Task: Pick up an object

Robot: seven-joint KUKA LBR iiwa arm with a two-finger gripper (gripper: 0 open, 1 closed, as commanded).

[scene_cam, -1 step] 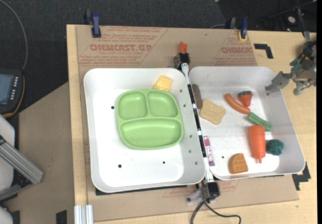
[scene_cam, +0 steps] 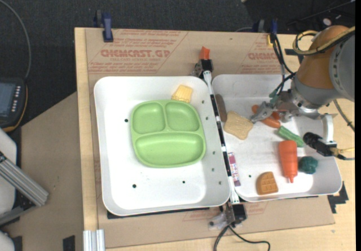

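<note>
Overhead, the left bin (scene_cam: 113, 182) held a green divided plate (scene_cam: 167, 133) at its centre, with a small yellow waffle-like piece (scene_cam: 181, 93) just beyond the plate's far edge. The right bin (scene_cam: 242, 89) carried the smaller items: a beige bread slice (scene_cam: 238, 126) near its left wall, an orange carrot (scene_cam: 289, 158) toward the right, a brown biscuit-shaped piece (scene_cam: 267, 183) at the near edge, and a dark green lump (scene_cam: 308, 164) beside the carrot. The gripper (scene_cam: 265, 113) was low over the right bin's far half, near a small red-orange item (scene_cam: 271, 122); whether it was clenched or released could not be determined.
</note>
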